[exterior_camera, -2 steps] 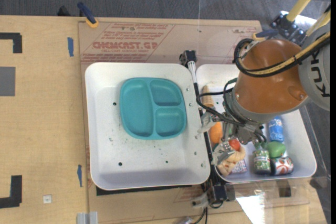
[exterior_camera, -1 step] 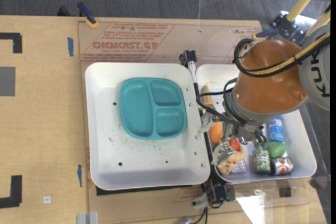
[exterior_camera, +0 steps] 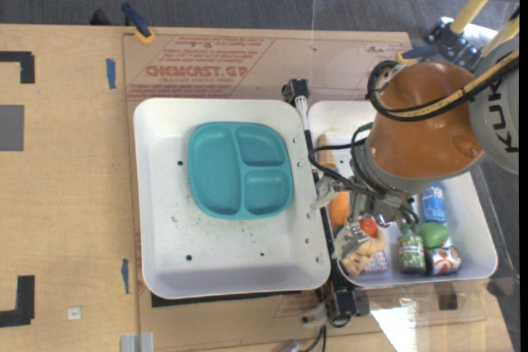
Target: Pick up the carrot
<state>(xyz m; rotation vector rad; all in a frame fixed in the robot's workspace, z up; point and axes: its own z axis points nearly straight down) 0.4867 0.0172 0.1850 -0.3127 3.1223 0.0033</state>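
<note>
Carrot (exterior_camera: 338,208) is the orange bit in the right bin (exterior_camera: 487,255), poking out just left of the hand (exterior_camera: 369,218), pretty much touching it. Can't tell the hand's state, wrist blocks it. Cans (exterior_camera: 425,253) sit just right.

Cans (exterior_camera: 412,253) crowd right bin (exterior_camera: 485,237); left bin (exterior_camera: 157,202) roomy

Teal divided plate (exterior_camera: 241,169) in the left white bin (exterior_camera: 161,243); cans (exterior_camera: 425,253) in the right bin (exterior_camera: 483,260).
</note>
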